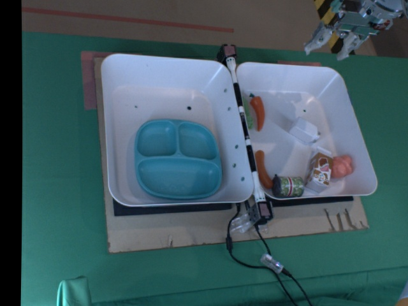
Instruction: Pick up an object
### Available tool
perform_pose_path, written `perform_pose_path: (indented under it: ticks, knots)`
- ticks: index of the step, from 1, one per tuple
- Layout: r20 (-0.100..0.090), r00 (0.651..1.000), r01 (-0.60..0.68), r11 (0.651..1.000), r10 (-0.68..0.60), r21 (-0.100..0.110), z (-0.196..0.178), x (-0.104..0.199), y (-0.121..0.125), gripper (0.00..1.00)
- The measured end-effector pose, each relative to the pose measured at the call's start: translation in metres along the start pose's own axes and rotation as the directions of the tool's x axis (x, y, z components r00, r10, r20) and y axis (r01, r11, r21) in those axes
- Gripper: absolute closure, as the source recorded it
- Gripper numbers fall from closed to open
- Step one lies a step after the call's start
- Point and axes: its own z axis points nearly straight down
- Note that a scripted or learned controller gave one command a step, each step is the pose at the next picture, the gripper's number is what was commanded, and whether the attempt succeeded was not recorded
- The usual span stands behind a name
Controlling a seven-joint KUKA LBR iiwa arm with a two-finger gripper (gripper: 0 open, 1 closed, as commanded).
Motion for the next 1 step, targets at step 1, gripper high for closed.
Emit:
perform_pose_path:
  ticks: [1]
  knots:
    - [0.007,1.000,-0.005,1.000,0.005,-0.016,-0.0212,-0.0020,0.0015,1.00]
